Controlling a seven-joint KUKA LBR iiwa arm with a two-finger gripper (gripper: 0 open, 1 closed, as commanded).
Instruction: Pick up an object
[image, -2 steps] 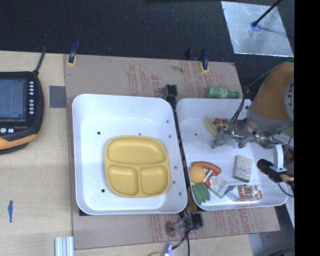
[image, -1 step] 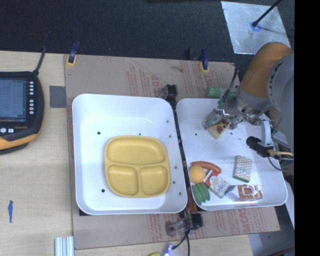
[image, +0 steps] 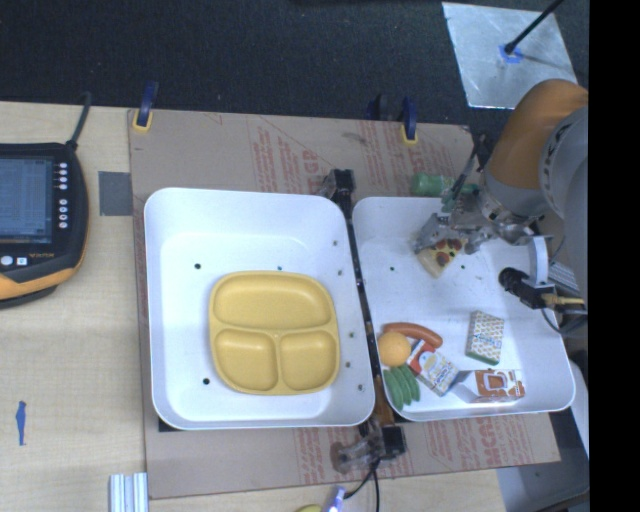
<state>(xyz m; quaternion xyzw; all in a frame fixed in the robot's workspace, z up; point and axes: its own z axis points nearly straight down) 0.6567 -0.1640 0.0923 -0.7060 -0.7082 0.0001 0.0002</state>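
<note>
My gripper (image: 447, 238) hangs low over the far part of the right bin (image: 530, 405), its fingers spread apart. A small yellow and red piece, like a pizza slice (image: 439, 259), lies on the bin floor just beneath and slightly in front of the fingertips. It is not lifted, and I cannot tell whether the fingers touch it. Toward the bin's front lie a red sausage (image: 412, 332), a yellow fruit (image: 393, 349), green beans (image: 402, 385), a small carton (image: 437, 372), an orange and white packet (image: 499, 385) and a green patterned box (image: 485, 337).
The left bin (image: 175, 240) holds a yellow divided tray (image: 272, 332). A control pendant (image: 35, 220) lies on the bench at far left. A green thing (image: 430, 184) sits outside the right bin's far rim. The arm's black cable fitting (image: 522, 287) overhangs the bin's right side.
</note>
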